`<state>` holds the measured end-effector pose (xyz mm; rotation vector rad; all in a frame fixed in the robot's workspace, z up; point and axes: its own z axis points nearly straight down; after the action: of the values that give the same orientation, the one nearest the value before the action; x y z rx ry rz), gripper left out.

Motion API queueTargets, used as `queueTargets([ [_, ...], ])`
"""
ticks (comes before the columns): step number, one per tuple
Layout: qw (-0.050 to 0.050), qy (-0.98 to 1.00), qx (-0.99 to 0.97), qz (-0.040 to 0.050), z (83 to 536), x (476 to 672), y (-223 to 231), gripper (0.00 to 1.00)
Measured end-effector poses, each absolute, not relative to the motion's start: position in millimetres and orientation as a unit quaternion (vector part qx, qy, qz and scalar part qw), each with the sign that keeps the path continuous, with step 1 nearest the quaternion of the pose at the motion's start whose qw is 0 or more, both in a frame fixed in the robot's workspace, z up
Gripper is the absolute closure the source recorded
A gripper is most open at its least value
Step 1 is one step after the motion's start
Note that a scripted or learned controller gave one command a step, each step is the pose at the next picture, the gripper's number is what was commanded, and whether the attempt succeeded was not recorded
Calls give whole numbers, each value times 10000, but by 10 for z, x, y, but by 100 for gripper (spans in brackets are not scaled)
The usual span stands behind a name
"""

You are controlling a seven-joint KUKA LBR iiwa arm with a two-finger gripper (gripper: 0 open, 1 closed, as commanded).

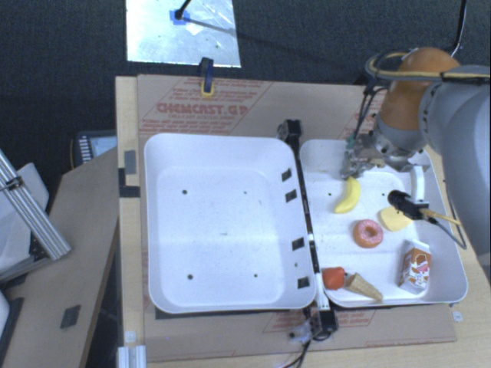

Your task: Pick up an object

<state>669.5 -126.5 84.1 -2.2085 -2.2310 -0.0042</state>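
Observation:
My gripper (pixel 355 167) hangs low over the far part of the right bin (pixel 453 282), with the grey arm and its orange band (pixel 410 90) above it. Directly under and touching or nearly touching its tip lies a yellow banana (pixel 348 196), curving toward the bin's left wall. Nearer the front are a pink-iced donut (pixel 368 233), a flat pale-yellow slice (pixel 393 220), a small white and brown carton (pixel 415 268), and a tan cone (pixel 362 286) beside a red-orange piece (pixel 333 277).
The left bin (pixel 165 282) stands beside the right one, with a black clip strip (pixel 301 205) along the shared wall. Both rest on a cardboard sheet (pixel 230 102). A shiny metal plate (pixel 182 21) lies beyond the bench.

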Motion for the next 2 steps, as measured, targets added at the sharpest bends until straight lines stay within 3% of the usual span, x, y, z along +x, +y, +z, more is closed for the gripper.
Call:
queueTargets([
  [1, -68, -7062, -7080, -18, 1800, 6703, -1966, 100],
  [2, -17, -7096, -7046, -11, 1943, 6699, -1527, 100],
])
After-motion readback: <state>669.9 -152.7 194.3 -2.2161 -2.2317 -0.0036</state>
